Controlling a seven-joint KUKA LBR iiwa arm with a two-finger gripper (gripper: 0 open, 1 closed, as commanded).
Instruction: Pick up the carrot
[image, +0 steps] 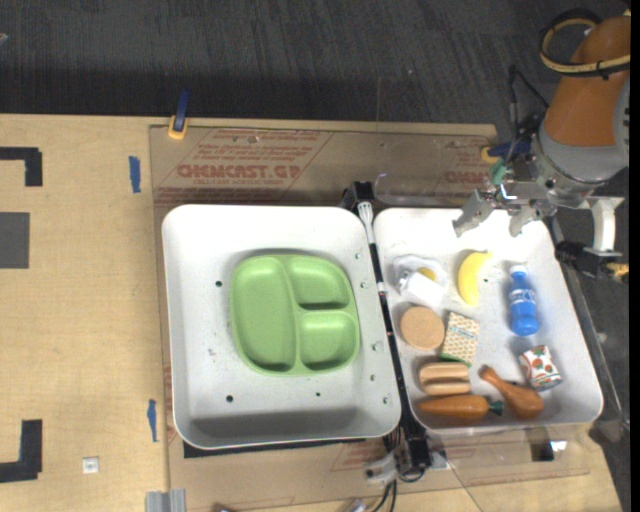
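In the camera view, the tool (497, 212) hangs over the far edge of the right bin (585, 385), its two fingers spread open and holding nothing. It is probably placed so before a descent. The carrot (452, 406) lies at the near wall, touching one hot dog (444, 376). One banana (471, 276), one blue bottle (522, 299) and one drumstick (512, 392) lie around. The left bin (190, 330) carries one green divided plate (295, 312).

A robotics lab bench, seen from above

The setting is marked by a plywood bench (80, 300) taped with black (30, 165) and blue markers (135, 173), two white bins (190, 300) clamped side by side, toy food (470, 275) laid in the right one, loose cables (400, 465) at the front edge, and an industrial arm (585, 110) mounted beside it
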